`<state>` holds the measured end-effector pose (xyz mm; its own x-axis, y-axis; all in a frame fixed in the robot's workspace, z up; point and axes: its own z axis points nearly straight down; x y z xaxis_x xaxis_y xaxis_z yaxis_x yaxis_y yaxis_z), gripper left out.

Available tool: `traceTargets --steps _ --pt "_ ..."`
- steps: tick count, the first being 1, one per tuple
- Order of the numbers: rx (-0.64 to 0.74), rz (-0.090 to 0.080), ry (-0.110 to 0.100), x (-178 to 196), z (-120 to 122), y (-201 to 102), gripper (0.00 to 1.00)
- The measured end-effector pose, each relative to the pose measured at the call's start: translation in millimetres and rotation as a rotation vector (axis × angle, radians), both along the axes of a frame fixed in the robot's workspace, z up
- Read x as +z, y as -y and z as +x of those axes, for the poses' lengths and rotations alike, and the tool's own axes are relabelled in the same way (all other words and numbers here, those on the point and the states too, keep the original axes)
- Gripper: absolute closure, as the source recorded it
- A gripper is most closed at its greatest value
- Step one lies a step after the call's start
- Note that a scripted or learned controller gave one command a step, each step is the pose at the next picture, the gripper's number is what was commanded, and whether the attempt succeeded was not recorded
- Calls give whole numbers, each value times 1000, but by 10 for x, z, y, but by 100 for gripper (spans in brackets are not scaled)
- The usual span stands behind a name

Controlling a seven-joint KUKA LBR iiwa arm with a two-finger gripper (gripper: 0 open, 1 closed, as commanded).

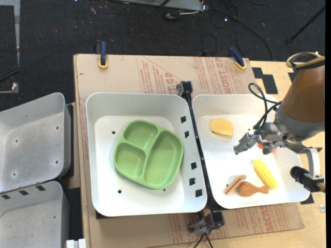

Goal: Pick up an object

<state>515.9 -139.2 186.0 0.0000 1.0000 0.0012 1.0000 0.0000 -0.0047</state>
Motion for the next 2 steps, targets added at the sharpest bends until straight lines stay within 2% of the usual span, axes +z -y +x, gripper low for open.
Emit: traceTargets --steps 2 --pt "-1 0 1 -966 -97 28 0"
